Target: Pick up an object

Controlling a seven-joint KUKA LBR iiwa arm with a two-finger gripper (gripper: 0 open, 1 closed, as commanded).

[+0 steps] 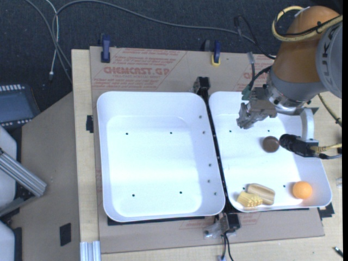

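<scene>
On the left, a shallow white plastic bin (157, 156). Just beside it, the second shallow white bin (234, 162) — at its near edge a yellow ridged corn-like piece (249, 200) touching a tan bread-like roll (261, 192). Higher, the grey two-finger gripper (246, 121), over bare floor; open or shut — cannot tell. Further right, a small brown round object (270, 144); near the corner, an orange ball (302, 190).

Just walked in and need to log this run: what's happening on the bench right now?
A grey arm with an orange band reaches in from the right, its gripper over the upper part of the right bin. Nothing shows between its fingers. A small brown ball, an orange ball, a yellow corn piece and a tan bread-like piece lie in that bin.
</scene>
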